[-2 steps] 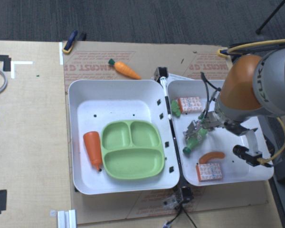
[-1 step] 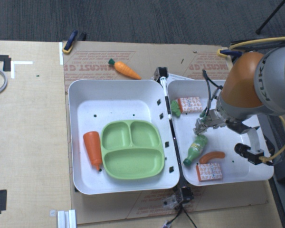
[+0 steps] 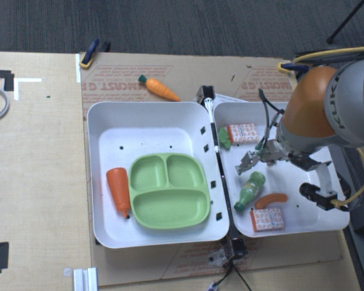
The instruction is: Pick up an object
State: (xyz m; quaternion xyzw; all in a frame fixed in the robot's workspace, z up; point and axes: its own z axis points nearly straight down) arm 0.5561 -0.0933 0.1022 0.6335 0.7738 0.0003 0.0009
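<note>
Nearest me, a small red box (image 3: pixel 267 219) lies beside the green bottle (image 3: pixel 250 190). My gripper (image 3: pixel 250 161) hovers just above it; I can't tell its state.

Bright, even light; soft shadows.

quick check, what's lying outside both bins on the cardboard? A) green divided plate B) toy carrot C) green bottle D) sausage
B: the toy carrot lies on the cardboard behind the left bin, while the green bottle and the sausage are in the right bin and the green divided plate is in the left one.
</note>
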